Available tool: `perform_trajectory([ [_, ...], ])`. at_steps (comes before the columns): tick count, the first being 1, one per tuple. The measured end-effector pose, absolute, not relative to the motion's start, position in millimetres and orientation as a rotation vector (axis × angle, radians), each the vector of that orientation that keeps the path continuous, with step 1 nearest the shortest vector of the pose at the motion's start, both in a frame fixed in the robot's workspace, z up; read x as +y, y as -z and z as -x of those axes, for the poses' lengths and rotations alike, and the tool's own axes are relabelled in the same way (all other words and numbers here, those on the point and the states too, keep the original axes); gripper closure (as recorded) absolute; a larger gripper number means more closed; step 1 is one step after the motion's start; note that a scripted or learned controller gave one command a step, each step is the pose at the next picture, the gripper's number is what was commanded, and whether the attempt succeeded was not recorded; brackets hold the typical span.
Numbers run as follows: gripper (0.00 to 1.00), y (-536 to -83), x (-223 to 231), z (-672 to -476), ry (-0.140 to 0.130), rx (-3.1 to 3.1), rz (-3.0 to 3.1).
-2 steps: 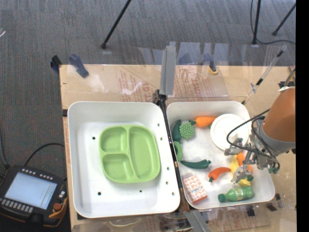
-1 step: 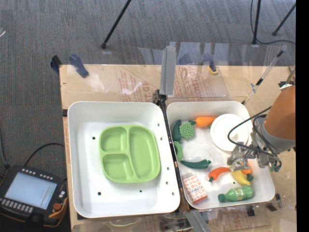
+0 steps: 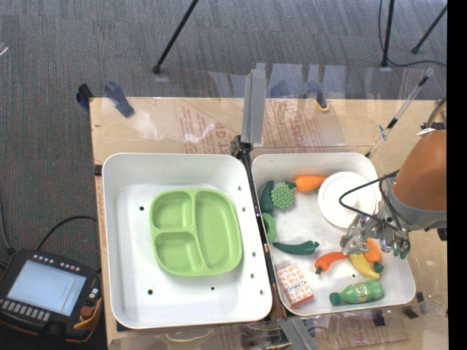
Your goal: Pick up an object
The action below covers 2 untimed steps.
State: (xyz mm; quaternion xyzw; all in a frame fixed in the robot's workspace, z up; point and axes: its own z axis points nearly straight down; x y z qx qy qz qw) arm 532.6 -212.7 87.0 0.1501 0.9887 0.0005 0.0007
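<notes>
Orange-banded wrist section point(image 3: 438, 173) of the arm stands highest over the bench, entering from 3 o'clock above the right bin point(image 3: 321, 159). The gripper point(image 3: 368, 240) hangs below it, lowered at the bin's 4 o'clock area; its jaw state cannot be determined, as cabling and the gripper body cover the tips. No object is seen held. Directly at the gripper's 6 o'clock lies a yellow banana point(image 3: 363, 266), with a small orange piece point(image 3: 374, 251) just beside it at 5 o'clock; contact with either cannot be confirmed. At 8 o'clock from the gripper lies an orange-red pepper point(image 3: 328, 262). At 11 o'clock sits a white round plate point(image 3: 343, 195), with an orange carrot point(image 3: 312, 183) at its 10 o'clock edge. A green bottle point(image 3: 357, 293) lies on its side along the bin's 6 o'clock wall, and a red-and-white carton point(image 3: 295, 284) lies at 7 o'clock. A dark green chili point(image 3: 295, 247) and a bumpy green vegetable point(image 3: 283, 196) occupy the 9 o'clock side. The left bin point(image 3: 124, 173) holds a green divided plate point(image 3: 195, 232).
</notes>
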Motion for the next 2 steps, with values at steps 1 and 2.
perform_trajectory([
  [1,1.0,-86.9,-177.1,-514.5,-0.003,3.104,-0.493],
  [2,0.0,-86.9,-177.2,-514.6,-0.002,3.104,-0.492],
])
